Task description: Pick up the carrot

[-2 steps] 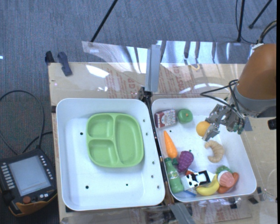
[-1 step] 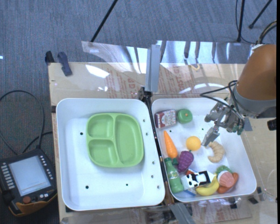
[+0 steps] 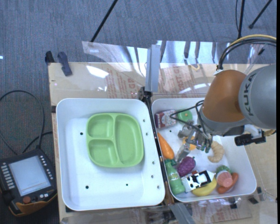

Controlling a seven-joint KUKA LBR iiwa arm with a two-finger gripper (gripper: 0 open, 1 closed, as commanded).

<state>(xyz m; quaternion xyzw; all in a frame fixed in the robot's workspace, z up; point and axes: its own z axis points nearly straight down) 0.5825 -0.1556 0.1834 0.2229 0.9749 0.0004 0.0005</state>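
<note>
The carrot (image 3: 166,146), orange and tapered, lies along the left wall of the right bin (image 3: 240,155), pointing up-left. My gripper (image 3: 194,143) hangs over the middle of that bin, a little to the right of the carrot and apart from it. It stands open, with the fingers (image 3: 182,151) slanting down-left toward the purple grapes (image 3: 186,165). A small yellow-orange bit shows under the gripper; I cannot tell what it is. The carrot is not held.
Around the carrot lie a brown carton (image 3: 164,119), a green bottle (image 3: 175,180), a croissant (image 3: 216,151), a banana (image 3: 205,189), a black-and-white box (image 3: 197,178) and a red fruit (image 3: 227,179). A green divided plate (image 3: 115,139) sits in the left bin (image 3: 70,171).
</note>
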